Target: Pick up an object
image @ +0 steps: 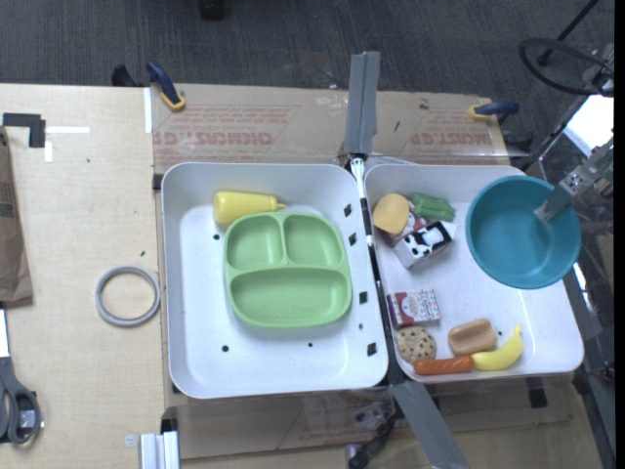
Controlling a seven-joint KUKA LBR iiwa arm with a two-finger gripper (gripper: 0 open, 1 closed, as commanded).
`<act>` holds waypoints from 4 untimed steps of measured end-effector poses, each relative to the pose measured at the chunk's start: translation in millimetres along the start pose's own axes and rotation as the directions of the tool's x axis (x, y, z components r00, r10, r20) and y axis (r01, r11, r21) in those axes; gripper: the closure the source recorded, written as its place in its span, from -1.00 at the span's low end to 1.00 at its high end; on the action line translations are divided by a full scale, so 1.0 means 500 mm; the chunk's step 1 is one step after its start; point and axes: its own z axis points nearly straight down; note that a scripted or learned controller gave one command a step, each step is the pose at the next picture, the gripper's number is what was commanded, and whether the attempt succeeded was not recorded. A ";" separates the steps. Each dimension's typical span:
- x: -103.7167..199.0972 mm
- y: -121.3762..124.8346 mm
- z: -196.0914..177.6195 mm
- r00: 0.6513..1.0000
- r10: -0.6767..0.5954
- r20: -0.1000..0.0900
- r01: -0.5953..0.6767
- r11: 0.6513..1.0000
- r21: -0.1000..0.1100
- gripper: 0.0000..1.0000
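A blue bowl hangs over the right end of the right bin, its rim reaching past the bin's right wall. My gripper comes in from the right edge and is shut on the bowl's right rim, with one finger showing inside the bowl. Lying in the same bin are a yellow bun, a green item, a cow-patterned carton, a red box, a cookie, a hot dog, a banana and a red sausage.
The left bin holds a green divided plate and a yellow piece by its far wall. On the bench to the left lie a tape ring and scissors. A grey divider bar stands between the bins.
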 end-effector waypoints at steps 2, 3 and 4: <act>-0.213 -0.144 0.574 0.933 -0.360 0.009 0.360 0.933 -0.005 1.00; -0.199 0.047 0.684 0.982 -0.190 0.014 0.190 0.982 -0.008 1.00; -0.159 0.029 0.598 0.975 -0.222 0.000 0.222 0.975 -0.001 1.00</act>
